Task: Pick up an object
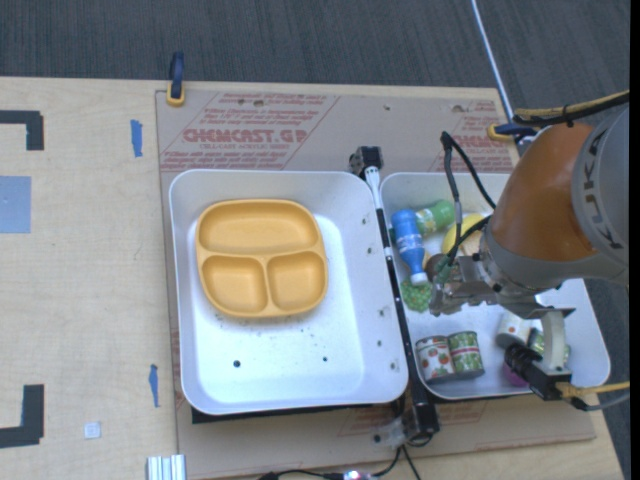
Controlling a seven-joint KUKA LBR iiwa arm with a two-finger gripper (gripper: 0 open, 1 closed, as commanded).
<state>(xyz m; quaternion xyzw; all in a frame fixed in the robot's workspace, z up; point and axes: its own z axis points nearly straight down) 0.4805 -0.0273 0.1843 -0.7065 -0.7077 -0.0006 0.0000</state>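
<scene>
A grey robot arm with an orange band reaches from the right into the right white bin [596, 360], its gripper [447, 290] low among crowded items: a blue bottle [407, 240], a green bottle [433, 216] and two small cans [450, 355] near the front wall. Whether the jaws are apart or closed cannot be told, as the wrist hides them. Because the items lie so close, the fingers may well nudge or pinch two at once, or close on nothing; the left bin [290, 368] holds a yellow divided plate [262, 258].
</scene>
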